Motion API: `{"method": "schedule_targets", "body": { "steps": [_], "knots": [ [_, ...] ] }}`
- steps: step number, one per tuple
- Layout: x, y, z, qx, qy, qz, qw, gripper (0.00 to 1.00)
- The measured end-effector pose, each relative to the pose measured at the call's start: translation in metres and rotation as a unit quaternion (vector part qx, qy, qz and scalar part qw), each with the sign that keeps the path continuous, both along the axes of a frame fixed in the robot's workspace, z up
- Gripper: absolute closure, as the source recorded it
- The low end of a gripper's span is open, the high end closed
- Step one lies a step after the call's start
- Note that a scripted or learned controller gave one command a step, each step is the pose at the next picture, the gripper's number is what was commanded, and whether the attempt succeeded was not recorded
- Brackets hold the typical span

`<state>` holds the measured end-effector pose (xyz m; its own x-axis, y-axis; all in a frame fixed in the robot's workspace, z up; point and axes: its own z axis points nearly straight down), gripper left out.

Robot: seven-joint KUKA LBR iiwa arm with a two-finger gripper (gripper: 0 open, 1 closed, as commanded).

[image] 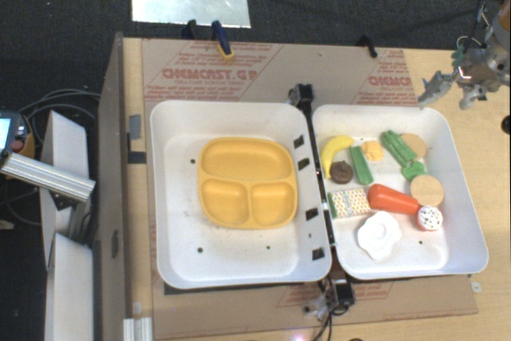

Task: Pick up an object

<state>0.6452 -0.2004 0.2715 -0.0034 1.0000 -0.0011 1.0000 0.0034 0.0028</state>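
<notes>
The right bin (467, 239) holds several toy foods: a yellow banana (335, 148), a brown round piece (342, 171), a green stick (362, 164), a green pod (398, 151), an orange carrot (390, 199), a white fried egg (379, 235), a tan round biscuit (427, 190) and a dotted cracker (349, 203). My gripper (449, 92) hangs above the bin's far right corner, over the bench rather than over the food. Its fingers are spread open with nothing between them.
The left bin (177, 204) holds a yellow divided plate (246, 181). A black clipped divider (314, 172) joins the two bins. A white-and-red spotted ball (429, 218) lies by the carrot. Cardboard covers the bench around the bins.
</notes>
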Motion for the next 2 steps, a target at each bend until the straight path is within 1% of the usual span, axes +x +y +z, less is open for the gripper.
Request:
{"method": "schedule_targets", "body": {
  "steps": [1, 2],
  "knots": [
    [-0.026, 0.027, -0.142, 0.0026, 0.006, -0.001, 1.0000, 0.00],
    [-0.011, -0.008, -0.187, -0.0005, -0.001, -0.002, 1.0000, 0.00]
  ]
}}
